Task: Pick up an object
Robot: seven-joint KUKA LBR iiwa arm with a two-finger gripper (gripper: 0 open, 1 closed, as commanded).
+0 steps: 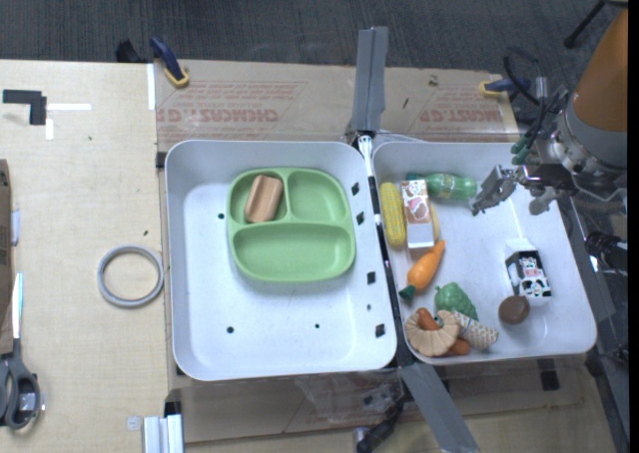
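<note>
The right bin [559,241] holds several toy foods: a green bottle [445,185], a corn cob [392,214], a red and white carton [417,213], a carrot [426,267], a black and white milk carton [527,276], a brown ball [514,309], a green leafy piece [455,298] and a croissant [435,337]. My gripper [516,198] hangs over the upper right part of this bin, to the right of the bottle and above the milk carton. It is open, with nothing between its fingers.
The left bin [200,271] bears a green divided plate [293,251] with a tan bread roll [263,198] in one compartment. A tape ring [130,274] and scissors [17,381] lie on the bench at left. A metal bar [369,82] stands behind the bins.
</note>
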